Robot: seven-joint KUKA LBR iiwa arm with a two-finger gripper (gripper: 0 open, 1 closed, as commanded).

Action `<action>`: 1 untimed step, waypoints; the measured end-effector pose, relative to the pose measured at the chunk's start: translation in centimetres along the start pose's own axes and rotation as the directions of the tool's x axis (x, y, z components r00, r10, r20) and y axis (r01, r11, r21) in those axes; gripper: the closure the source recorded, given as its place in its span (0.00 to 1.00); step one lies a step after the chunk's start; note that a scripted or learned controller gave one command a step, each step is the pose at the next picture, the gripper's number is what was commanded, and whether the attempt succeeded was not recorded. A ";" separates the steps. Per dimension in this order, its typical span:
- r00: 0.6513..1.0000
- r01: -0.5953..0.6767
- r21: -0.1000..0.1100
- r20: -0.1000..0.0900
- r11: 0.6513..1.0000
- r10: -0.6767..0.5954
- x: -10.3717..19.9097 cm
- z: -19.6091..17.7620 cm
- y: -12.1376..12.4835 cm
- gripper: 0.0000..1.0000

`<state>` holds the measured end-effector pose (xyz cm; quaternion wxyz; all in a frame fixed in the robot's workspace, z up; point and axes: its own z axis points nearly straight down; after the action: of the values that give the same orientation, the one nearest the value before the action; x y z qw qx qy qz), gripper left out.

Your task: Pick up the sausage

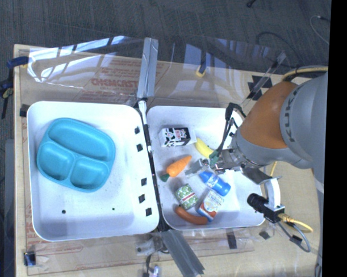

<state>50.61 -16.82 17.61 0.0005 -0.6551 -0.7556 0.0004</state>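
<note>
Sausage [191,216] lies at the near edge of the right bin [239,218], beside the green can [186,195]. My jaws hover over the blue bottle [214,183]; whether they're open, I cannot tell.

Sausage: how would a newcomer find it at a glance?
Look in the right-hand white bin, along its near edge. The sausage lies there, just below a green patterned can and a small carton. It is the only long, reddish-brown thing; the carrot is orange.
</note>
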 end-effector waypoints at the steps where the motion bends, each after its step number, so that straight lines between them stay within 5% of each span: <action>1: 0.941 -0.337 -0.002 -0.002 0.941 0.337 0.3 7.3 -2.7 0.00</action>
<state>47.87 -16.87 10.33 0.0003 -0.7747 -0.6323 -0.0011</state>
